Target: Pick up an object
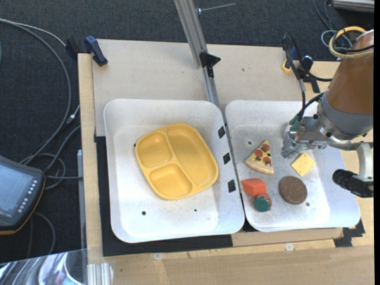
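The right bin (332,215) holds several toy foods. A pizza slice (261,157) lies left of centre, and a yellow cheese wedge (303,164) lies to its right. Nearer the front are a brown round cookie (293,190), a red block (254,186) and a small green and red piece (262,202). My gripper (295,142) hangs low over the right bin, just above and left of the cheese wedge and right of the pizza slice. The arm's grey and orange body hides the bin's right rear part.
The left bin (124,218) holds a yellow divided plate (175,161). A slanted metal pole (193,22) rises from the seam between the bins. Blue clamps (95,49) sit at the bench's far corners, and cables lie on the dark floor to the left.
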Robot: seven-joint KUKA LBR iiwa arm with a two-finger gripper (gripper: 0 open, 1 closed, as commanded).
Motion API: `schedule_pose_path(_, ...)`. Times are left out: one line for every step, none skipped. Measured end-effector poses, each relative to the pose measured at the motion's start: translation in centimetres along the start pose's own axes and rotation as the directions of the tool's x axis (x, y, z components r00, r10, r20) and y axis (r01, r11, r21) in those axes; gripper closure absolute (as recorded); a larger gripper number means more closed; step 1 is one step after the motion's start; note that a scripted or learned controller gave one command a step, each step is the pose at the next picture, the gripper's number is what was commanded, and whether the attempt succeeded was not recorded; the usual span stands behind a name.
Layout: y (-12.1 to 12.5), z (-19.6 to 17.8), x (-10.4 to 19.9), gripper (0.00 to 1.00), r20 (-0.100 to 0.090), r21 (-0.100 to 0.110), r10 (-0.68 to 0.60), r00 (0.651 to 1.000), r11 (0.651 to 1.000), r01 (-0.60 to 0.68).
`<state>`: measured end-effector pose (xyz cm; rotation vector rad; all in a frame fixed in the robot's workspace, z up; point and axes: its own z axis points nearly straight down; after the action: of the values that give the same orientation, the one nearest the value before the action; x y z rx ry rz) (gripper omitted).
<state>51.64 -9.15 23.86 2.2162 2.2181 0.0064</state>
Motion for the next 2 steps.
schedule_pose_path(0.2, -4.4, 0.0, 1.0, 0.0, 0.0, -0.001, 1.0, 1.0, 0.001)
schedule_pose_path(2.6, -2.5, 4.6, 1.0, -0.002, 0.006, -0.005, 1.0, 1.0, 0.005)
